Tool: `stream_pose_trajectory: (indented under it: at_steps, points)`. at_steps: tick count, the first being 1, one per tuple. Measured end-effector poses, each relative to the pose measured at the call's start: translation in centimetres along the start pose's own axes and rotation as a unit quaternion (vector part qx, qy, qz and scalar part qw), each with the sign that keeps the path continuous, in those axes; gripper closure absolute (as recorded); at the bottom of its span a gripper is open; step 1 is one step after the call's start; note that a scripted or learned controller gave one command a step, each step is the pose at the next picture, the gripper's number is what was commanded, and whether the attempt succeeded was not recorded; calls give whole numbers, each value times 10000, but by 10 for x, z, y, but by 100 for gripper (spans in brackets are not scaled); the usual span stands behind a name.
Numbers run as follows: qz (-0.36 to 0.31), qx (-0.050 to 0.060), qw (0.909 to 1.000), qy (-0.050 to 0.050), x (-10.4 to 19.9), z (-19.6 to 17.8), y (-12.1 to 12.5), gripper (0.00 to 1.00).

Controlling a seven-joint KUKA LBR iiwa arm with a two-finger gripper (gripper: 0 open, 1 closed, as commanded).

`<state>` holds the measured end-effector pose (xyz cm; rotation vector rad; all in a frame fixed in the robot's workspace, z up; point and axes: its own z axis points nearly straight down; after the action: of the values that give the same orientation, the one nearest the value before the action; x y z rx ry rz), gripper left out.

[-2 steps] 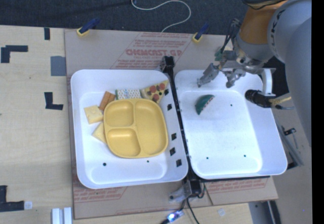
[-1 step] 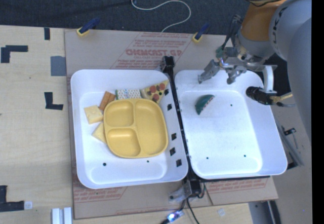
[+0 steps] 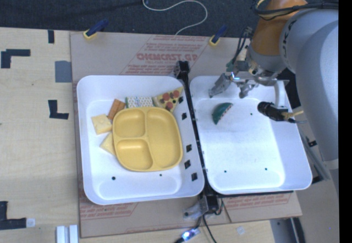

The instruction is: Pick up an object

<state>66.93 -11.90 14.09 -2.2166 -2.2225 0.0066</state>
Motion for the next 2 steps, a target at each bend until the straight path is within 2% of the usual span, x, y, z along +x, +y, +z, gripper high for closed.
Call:
stream_pose_trajectory:
  at_steps: [1, 2]
  points:
    - [-1, 5, 10000, 1, 1, 54, -1, 0]
    - [-8, -15, 10000, 1, 2, 41, 0, 100]
